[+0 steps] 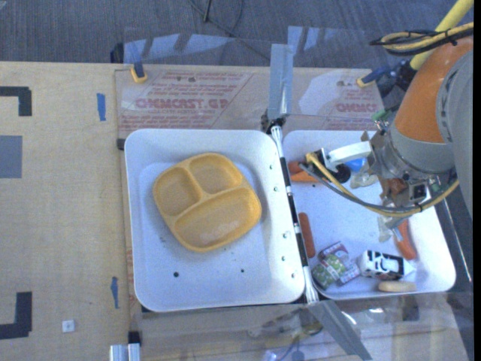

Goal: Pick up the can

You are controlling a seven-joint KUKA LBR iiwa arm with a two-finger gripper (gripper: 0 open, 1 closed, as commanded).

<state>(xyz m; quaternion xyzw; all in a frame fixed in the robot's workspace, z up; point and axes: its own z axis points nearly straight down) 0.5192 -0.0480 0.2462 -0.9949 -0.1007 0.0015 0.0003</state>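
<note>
Can (333,265) bottom right bin (443,277); "CHEMCAST GP" sheet (184,96) behind.

1. The left bin (143,224) is seen as smooth white plastic with a dull sheen.
2. The divided plate (207,201) lying in that bin is seen as matt yellow plastic.
3. The bench (60,201), left of that bin, appears as pale matt wood.
4. The arm's band (425,100), right of that bin, looks glossy orange.

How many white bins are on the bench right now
2. The left bin holds a yellow divided plate; the right bin sits beside it, under the arm, which may hide some contents.
</note>
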